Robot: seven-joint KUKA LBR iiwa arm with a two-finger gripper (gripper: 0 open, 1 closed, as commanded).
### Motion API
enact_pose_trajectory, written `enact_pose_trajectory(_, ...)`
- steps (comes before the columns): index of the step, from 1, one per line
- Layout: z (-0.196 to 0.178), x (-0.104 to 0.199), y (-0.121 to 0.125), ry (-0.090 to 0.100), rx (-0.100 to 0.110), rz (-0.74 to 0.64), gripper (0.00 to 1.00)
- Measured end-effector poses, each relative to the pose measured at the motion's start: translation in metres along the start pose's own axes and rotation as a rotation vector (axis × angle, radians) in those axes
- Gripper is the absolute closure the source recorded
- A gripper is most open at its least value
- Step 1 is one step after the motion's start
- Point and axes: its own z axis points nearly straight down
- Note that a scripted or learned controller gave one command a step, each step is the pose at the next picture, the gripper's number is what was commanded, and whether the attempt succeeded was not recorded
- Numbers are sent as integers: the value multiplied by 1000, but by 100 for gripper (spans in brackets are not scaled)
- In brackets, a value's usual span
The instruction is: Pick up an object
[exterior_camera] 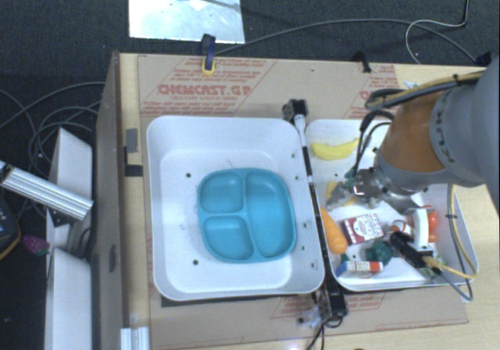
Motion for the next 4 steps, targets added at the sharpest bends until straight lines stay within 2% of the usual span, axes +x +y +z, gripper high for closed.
enact_pose_trajectory(1, -1, -7, 64, -1, -3, -2, 0)
enact_pose_trajectory(2, 0, 1, 25, 0, -1, 0, 0)
enact_pose_trajectory(3, -11, 2, 26, 0, -3, -2, 100)
enact_pose_trajectory(4, -135, 21, 20, -1, -5, -3, 100)
